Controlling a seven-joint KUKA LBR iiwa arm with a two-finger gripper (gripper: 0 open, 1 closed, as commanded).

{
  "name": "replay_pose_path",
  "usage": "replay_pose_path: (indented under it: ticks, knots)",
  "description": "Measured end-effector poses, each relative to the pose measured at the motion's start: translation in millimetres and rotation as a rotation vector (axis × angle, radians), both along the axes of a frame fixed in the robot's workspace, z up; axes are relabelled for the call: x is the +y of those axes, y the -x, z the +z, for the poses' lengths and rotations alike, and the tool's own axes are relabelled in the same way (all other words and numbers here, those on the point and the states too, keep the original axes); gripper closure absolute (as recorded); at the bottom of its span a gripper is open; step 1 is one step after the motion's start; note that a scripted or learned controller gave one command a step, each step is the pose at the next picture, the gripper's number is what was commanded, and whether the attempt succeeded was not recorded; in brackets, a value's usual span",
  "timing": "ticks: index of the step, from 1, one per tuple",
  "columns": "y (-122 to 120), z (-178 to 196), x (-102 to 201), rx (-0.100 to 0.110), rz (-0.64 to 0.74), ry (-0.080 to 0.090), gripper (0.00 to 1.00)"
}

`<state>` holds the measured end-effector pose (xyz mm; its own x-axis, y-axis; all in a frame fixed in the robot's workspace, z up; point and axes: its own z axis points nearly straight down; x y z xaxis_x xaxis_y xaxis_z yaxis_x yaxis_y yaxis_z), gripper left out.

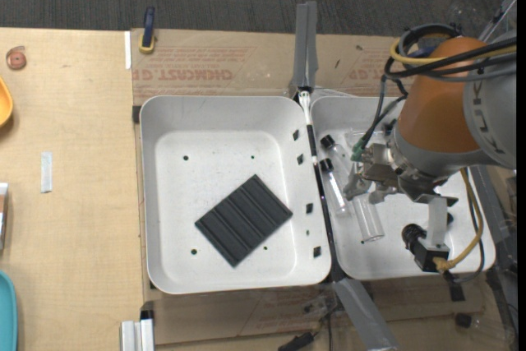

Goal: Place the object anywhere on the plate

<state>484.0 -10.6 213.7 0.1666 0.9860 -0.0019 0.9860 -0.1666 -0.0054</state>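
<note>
On the bare wooden bench at the far left lie a small white strip (46, 173) and, at the very edge, an orange thing (3, 108) cut off by the frame; a blue and yellow clamp (148, 30) sits further back. The left bin (153, 177) holds one thing, a dark ribbed plate (244, 219), lying flat and turned cornerwise to the bin walls. The right bin (349, 259) holds the object, a clear tube (369, 221), lying on the bin floor near its left half; its long axis runs from the far side towards the near side, leaning slightly rightward at the near end; which end is its mouth cannot be told. A thinner clear stick (334, 191) lies along the wall between the bins. The gripper (370, 177) hangs over the right bin, just beyond the far end of the tube; whether it touches the tube, and whether it is wide or narrow, cannot be told; the orange and grey arm (444, 107) hides much of it.
</note>
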Motion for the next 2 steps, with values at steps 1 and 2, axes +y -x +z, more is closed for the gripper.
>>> replay_pose_path:
  ticks: [1,2]
  knots:
    - [-11,-3,56,-0.001,0.130,0.001,1.00]
    - [-74,-24,116,-0.002,0.558,-0.001,1.00]
